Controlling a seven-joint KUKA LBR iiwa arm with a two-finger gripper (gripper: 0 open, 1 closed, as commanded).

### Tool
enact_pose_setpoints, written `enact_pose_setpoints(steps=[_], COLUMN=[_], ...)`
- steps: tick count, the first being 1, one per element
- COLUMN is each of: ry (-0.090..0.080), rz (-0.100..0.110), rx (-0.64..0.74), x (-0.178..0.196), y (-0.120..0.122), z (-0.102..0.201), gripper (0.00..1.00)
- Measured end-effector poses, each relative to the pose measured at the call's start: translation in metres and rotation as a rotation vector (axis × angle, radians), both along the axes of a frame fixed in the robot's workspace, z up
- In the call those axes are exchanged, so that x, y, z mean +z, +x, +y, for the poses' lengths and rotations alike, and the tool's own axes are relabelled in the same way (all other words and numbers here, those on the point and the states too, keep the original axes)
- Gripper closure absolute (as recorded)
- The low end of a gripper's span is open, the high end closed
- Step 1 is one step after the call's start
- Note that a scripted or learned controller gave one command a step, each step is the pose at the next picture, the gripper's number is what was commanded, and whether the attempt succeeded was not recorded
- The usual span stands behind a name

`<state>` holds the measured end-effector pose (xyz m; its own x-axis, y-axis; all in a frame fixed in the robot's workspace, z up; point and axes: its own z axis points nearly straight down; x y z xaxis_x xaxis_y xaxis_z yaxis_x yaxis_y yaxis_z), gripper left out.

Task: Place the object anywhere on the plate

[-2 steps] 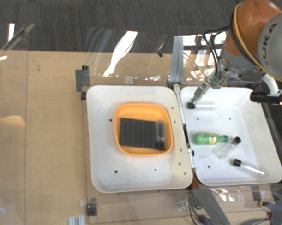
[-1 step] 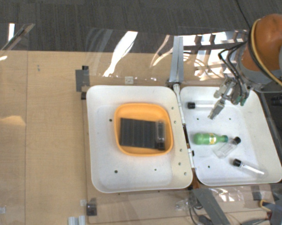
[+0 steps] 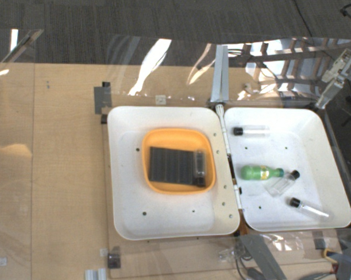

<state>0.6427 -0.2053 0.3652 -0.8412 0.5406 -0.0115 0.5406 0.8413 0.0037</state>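
The gripper (image 3: 341, 67) hangs at the far right, off the bins, and I cannot tell its jaw state. The dark ribbed rectangular block (image 3: 177, 167) lies flat inside the orange plastic plate (image 3: 146, 166) in the left white bin (image 3: 126, 213), so placement looks done.

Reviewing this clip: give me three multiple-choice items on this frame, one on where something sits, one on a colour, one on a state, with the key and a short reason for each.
1. Where is the orange plate?
A. In the left bin
B. In the right bin
C. On the bare bench

2. What colour is the bottle in the right bin?
A. Red
B. Green
C. Blue

3. How is the dark flat object?
A. Lying on the plate
B. Standing upright in the right bin
C. Hanging over the bin edge

Key: 1 A, the plate rests in the left bin. 2 B, its body is bright green. 3 A, it lies flat within the plate's rim.
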Motion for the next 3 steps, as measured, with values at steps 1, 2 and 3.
enact_pose_setpoints(steps=[1, 2, 3], ry=[-0.002, -0.005, -0.009], rz=[0.001, 0.003, 0.003], rx=[0.254, 0.637, 0.948], x=[0.073, 0.072, 0.072], y=[0.003, -0.016, -0.048], z=[0.002, 0.001, 0.001], gripper=[0.0, 0.0, 0.0])
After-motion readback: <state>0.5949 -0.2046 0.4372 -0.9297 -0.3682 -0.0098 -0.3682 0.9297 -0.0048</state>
